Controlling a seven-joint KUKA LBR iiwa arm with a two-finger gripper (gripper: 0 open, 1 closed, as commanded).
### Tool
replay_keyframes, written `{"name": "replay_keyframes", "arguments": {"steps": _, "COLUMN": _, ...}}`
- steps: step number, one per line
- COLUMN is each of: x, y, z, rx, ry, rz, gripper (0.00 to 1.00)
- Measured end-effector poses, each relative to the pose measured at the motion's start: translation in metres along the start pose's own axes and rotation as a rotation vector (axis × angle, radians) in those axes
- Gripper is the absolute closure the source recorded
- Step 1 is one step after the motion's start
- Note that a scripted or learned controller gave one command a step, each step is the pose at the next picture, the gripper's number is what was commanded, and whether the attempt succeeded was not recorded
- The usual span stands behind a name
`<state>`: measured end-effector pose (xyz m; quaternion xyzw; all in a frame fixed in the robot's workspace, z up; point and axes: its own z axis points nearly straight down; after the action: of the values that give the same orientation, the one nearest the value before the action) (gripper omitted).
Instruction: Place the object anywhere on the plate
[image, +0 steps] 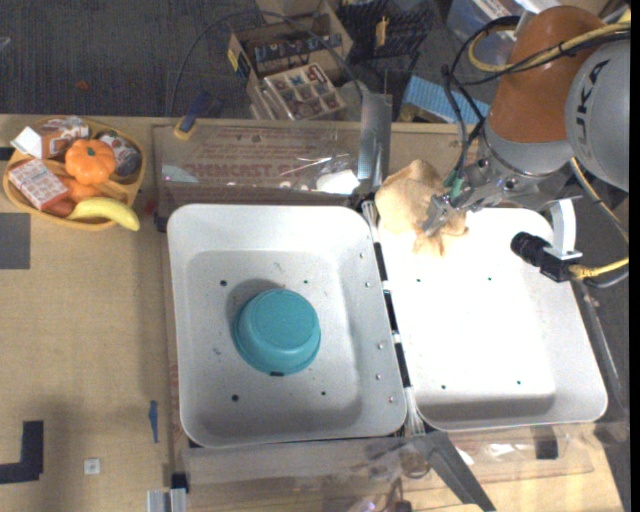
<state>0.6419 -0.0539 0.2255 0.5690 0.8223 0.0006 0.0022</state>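
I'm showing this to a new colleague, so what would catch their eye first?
Probably the teal plate, lying in the middle of the left bin. Next, the grey and orange arm at top right, its tool against a tan cloth at the right bin's far corner.

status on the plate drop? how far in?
Done: the gripper is at the tan cloth-like object at the back-left corner of the right bin, which looks like the pickup stage. In hand: unclear; I can't tell whether it is gripped. Left: carry it to the teal plate in the left bin and release.
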Motion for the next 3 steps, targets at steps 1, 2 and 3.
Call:
{"name": "replay_keyframes", "arguments": {"steps": 1, "x": 0.037, "y": 0.017, "z": 0.001, "rx": 0.002, "ry": 0.003, "rz": -0.398, "gripper": 1.00}}
{"name": "replay_keyframes", "arguments": {"steps": 2, "x": 0.075, "y": 0.035, "z": -0.008, "rx": -0.004, "ry": 0.000, "rz": -0.797, "gripper": 1.00}}
{"name": "replay_keyframes", "arguments": {"steps": 3, "x": 0.117, "y": 0.063, "z": -0.001, "rx": -0.007, "ry": -0.001, "rz": -1.194, "gripper": 1.00}}
